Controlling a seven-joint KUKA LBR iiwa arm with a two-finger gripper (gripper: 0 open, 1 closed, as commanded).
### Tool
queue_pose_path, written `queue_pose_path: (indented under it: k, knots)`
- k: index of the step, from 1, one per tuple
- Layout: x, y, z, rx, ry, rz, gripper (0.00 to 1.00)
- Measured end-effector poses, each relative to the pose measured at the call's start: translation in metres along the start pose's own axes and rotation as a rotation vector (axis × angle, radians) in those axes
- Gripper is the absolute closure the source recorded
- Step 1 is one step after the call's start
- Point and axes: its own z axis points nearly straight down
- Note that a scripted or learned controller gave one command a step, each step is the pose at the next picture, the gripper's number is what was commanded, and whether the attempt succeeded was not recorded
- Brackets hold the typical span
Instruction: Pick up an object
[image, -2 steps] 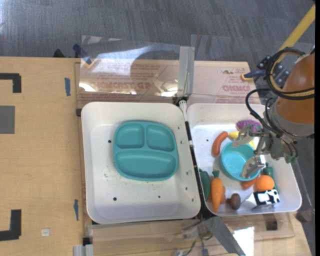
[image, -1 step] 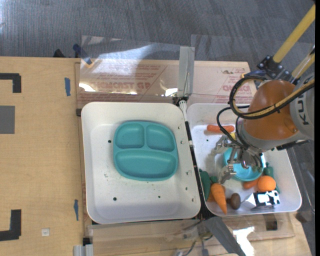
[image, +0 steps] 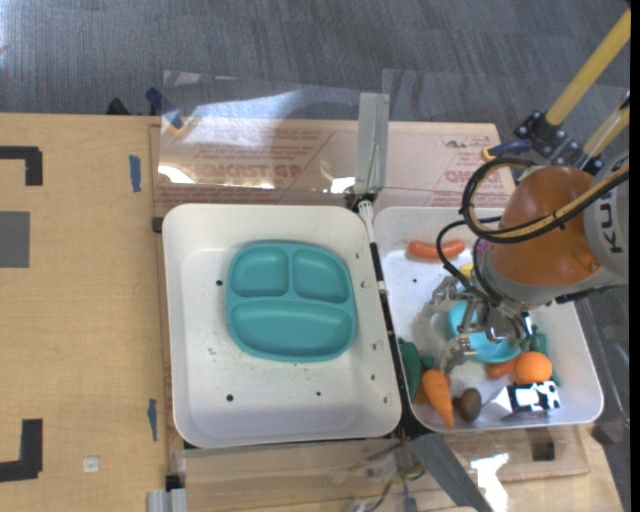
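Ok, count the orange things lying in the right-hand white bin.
4 visible. An orange carrot with a green top lies at the front, a round orange ball front right, a small orange piece beside it, a long orange-red piece at the back. The gripper may hide more.

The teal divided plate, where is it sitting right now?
The teal divided plate lies flat in the middle of the left white bin, on the camera view's left side, across the divider from the right bin where the toy carrot lies.
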Motion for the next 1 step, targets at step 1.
queue_pose_path:
  k: [1]
  knots:
    - [-0.0034,0.0009,-0.0135,0.001,-0.011,-0.002,1.0]
